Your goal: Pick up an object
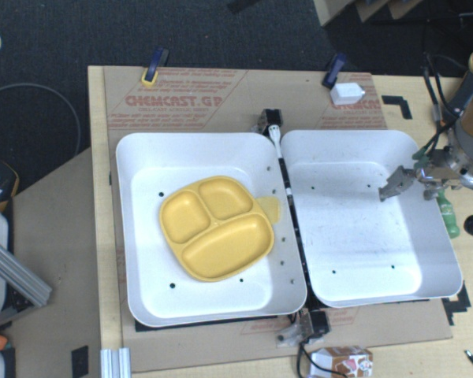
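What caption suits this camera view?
End effector above the right bin; yellow divided plate in the left bin.

The pincer point(394, 186) is made of dull grey metal, with slim angular fingers ending in pointed tips. Behind it sits a blocky grey wrist housing point(445, 168). Thin black cables point(435, 101) run above that housing, and a small green part point(448, 216) hangs just beneath it.

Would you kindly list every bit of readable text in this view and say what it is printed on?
"CHEMCAST G.P": red print on the brown board behind the left bin.
Red print on the board behind the right bin: partly covered by a white block, too blurred to read.
Packet at the front edge: print too small to read.
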Available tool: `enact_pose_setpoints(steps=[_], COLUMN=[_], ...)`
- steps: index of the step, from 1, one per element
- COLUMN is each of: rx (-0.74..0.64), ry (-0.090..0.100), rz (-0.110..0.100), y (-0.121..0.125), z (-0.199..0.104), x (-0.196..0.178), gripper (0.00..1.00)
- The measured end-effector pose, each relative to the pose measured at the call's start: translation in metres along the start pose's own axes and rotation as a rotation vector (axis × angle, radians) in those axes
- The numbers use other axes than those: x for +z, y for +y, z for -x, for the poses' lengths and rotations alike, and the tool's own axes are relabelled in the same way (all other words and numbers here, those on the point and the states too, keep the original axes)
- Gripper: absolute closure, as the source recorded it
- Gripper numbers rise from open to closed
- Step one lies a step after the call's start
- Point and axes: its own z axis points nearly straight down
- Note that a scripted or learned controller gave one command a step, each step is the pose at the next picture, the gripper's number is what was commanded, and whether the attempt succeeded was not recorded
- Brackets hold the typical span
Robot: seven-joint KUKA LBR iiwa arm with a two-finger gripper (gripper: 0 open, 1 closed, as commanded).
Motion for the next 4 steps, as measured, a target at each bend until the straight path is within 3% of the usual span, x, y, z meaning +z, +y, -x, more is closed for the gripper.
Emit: enact_pose_setpoints(steps=[1, 2, 3, 4], rx=[-0.002, -0.007, -0.001, 0.003], ry=[-0.004, -0.002, -0.003, 0.001], rz=[0.019, 0.022, 0.007, -0.011], y=[-0.064, -0.063, -0.063, -0.065], z=[-0.029, -0.095, -0.092, -0.092], x=[-0.166, -0.323, -0.325, -0.219], gripper=[0.0, 0.0, 1.0, 1.0])
